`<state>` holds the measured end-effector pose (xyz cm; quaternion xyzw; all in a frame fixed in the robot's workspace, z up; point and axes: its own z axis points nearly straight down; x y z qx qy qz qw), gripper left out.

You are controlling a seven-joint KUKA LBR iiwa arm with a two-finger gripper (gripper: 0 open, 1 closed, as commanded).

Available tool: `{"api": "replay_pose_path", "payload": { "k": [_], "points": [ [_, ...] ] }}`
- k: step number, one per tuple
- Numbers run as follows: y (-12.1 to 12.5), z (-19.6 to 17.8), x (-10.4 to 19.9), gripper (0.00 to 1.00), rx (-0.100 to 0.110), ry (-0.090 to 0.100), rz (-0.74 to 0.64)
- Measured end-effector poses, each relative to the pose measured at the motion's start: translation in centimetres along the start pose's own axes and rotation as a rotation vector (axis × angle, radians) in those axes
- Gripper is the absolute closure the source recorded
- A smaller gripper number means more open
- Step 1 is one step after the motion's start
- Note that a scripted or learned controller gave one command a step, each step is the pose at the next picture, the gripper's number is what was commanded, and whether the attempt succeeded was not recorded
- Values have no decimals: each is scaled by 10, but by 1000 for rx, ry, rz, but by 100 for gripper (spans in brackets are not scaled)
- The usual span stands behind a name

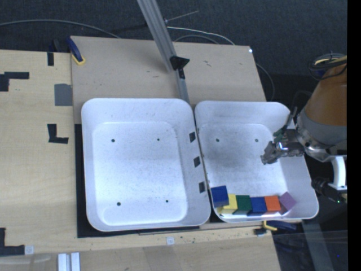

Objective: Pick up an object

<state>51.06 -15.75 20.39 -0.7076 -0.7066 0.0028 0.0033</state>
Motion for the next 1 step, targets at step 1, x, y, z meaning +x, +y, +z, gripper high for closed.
{"api": "replay_pose_path", "payload": {
  "k": [1],
  "points": [
    [23, 110, -42, 100, 0, 0, 0]
  ]
}}
